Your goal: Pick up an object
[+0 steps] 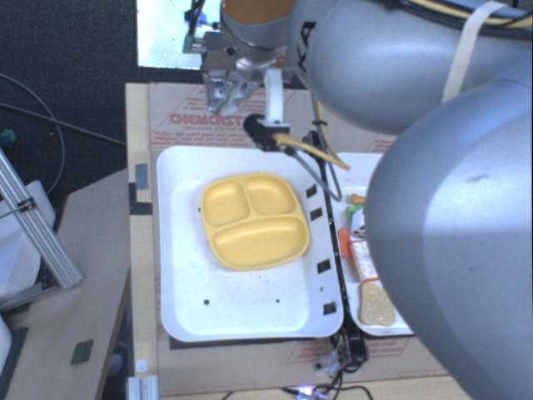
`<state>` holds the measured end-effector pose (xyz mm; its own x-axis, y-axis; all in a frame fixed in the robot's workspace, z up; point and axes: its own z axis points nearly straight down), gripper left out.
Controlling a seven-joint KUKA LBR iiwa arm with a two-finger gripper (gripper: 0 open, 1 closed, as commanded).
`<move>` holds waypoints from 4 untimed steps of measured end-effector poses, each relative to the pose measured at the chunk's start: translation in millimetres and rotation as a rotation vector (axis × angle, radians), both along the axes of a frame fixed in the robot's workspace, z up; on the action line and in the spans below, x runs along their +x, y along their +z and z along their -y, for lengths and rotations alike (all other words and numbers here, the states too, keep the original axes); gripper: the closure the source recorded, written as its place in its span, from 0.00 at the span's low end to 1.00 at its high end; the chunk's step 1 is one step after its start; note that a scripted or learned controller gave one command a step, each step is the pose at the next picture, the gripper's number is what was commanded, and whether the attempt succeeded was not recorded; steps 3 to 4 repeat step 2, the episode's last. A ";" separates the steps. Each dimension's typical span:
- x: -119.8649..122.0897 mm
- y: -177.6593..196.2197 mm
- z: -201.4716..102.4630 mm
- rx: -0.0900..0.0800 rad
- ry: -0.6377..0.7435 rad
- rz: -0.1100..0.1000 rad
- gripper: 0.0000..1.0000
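gripper (226, 98) sits at about 12 o'clock of the left bin (179, 248), out past the bin's far rim and over the printed cardboard (187, 117). its metal tip is a blur against the cardboard print; cannot tell how it is set, and nothing is seen held in it.

yellow divided plate (253, 221) lies flat near the middle of the left bin, a touch toward 1 o'clock, three compartments up, apart from every wall. this looks like the likeliest pick.

right bin (360, 163) is mostly covered by the arm's grey bulk. along its left edge, around 9 o'clock of that bin: an orange carrot-like piece (343, 240), a red-and-white packet (363, 258), a tan biscuit-like piece (376, 303), something green and white (356, 213) above them. too crowded to name better.

risks, as judged from here:
- the plate is broad, shallow and smooth. a descent onto its middle would likely meet flat plastic and close on nothing; only a rim or a divider ridge offers a bite.
- a rim grab off-centre could tip the plate and let it slide out.
- gripper is outside the bin now; a low approach from 12 o'clock could catch the far rim.
- black cable and yellow hose (293, 144) hang by the shared bin wall and could snag or drag.
- small items are bunched, so a grab there could nudge neighbours.
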<state>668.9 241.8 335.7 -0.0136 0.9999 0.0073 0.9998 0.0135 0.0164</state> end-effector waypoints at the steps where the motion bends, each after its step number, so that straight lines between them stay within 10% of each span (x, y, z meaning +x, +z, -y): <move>1: -22.2 -23.6 59.4 -0.009 -0.017 -0.018 1.00; 2: -58.1 -98.5 134.8 -0.010 -0.019 -0.024 1.00; 4: -58.1 -98.5 134.8 -0.010 -0.019 -0.024 1.00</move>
